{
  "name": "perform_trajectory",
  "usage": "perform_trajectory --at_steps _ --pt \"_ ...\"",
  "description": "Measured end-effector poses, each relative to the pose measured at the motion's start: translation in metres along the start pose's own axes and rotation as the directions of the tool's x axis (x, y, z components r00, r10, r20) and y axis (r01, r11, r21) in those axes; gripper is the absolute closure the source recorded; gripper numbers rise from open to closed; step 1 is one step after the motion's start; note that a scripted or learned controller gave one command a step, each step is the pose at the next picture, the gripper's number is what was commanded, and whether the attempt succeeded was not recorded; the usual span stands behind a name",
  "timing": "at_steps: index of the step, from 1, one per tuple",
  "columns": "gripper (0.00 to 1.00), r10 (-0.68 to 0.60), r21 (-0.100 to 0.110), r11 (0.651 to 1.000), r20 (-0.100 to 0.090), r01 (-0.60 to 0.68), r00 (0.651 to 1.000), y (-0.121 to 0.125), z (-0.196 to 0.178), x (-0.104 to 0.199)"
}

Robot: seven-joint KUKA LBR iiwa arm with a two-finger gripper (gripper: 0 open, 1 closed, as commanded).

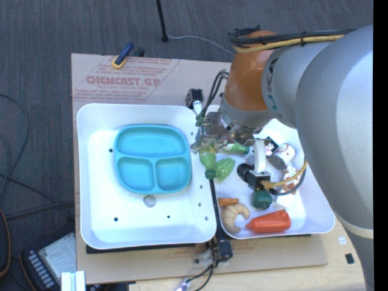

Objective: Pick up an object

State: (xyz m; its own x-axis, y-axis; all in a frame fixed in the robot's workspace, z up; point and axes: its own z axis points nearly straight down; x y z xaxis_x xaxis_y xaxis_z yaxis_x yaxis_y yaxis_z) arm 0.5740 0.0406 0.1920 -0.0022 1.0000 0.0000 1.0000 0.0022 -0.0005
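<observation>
1. Green plastic is what sits nearest the hand (209, 139): a small cluster of toy greens (218, 165), a leafy piece and a rounder one, lying in the right bin (315, 223) close against the wall it shares with the left bin (85, 162).
2. Whether the hand is spread or closed on anything cannot be told; its tip is lost among metal parts and clutter just above the toy greens.
3. My judgement is that the toy greens are light, hollow and fairly stiff, with a smooth skin that could slip out sideways. The rounder piece offers the better hold, pinched across its narrow width.
4. The wall beside the toy greens leaves little room on that side, so a finger might catch the rim.
5. Further from the toy greens, toward the near edge of the right bin, lie a croissant (235, 214) and a red toy pepper (268, 222); both look equally light.
6. A blue divided plate (153, 159) rests in the left bin, across the wall from the toy greens.
</observation>
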Motion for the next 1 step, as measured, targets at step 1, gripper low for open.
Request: perform_trajectory --at_steps 1 --pt "1.0 0.002 0.002 1.0 0.001 -0.002 1.0 -0.091 0.0084 0.0164"
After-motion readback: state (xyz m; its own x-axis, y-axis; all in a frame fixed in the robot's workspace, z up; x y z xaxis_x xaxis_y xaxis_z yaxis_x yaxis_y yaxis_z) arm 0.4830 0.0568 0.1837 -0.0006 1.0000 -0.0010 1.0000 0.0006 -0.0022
